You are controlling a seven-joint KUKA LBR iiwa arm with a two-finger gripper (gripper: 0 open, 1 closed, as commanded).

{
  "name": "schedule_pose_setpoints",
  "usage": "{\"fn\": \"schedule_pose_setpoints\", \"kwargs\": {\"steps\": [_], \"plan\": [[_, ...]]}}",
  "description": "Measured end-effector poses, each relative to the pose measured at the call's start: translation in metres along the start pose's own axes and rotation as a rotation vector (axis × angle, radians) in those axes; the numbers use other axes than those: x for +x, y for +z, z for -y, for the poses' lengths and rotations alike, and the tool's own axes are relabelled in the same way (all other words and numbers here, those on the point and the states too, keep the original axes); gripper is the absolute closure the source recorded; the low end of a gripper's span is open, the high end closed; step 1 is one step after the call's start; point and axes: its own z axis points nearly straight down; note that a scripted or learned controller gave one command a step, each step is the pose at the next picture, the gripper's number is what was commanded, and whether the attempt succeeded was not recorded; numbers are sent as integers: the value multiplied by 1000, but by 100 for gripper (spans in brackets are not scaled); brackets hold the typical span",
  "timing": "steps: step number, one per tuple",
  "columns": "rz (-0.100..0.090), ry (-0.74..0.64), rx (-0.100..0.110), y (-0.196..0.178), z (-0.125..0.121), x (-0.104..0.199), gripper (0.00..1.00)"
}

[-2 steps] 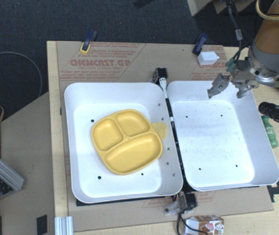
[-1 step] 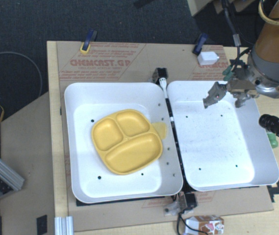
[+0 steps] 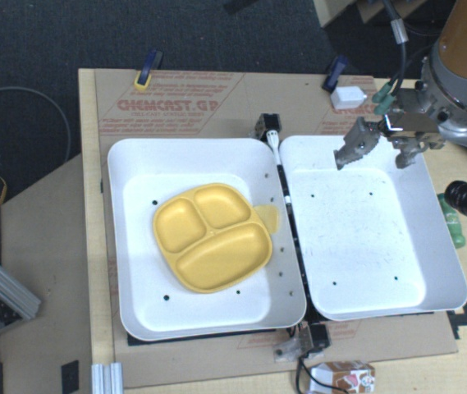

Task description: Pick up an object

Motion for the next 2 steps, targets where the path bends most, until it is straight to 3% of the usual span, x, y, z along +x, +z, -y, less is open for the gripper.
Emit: {"fn": "schedule_pose_setpoints", "kwargs": {"steps": [1,2], "plan": [[4,8,9,-3,-2,-4,100],[3,3,20,26,19,60,100]]}}
